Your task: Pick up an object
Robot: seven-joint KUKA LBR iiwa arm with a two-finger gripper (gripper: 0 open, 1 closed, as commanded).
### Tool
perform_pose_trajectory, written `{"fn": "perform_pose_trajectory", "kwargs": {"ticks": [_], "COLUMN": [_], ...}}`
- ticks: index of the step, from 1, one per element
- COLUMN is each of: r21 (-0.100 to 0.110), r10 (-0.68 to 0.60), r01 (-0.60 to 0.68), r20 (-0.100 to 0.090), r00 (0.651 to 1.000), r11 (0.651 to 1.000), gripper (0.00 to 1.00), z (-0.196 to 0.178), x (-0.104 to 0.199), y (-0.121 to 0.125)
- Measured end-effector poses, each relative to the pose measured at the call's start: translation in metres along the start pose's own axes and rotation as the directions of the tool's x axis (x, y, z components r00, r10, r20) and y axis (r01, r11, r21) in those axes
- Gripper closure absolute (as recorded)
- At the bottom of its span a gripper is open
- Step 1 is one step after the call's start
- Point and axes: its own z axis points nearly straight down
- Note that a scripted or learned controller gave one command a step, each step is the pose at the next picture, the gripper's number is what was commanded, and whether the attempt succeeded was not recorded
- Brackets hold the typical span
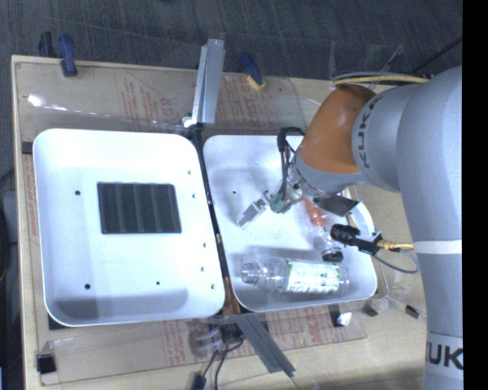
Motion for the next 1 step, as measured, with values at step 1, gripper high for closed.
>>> {"fn": "perform_pose_trajectory", "kwargs": {"ticks": [1], "r21": [-0.003], "r10": [0.061], "r01": [-0.061], "r20": [0.003], "r00": [0.998], "r11": [0.998], "gripper": [0.00], "z": [-0.0913], "x": [0.0190], "y": [-0.0728]}}
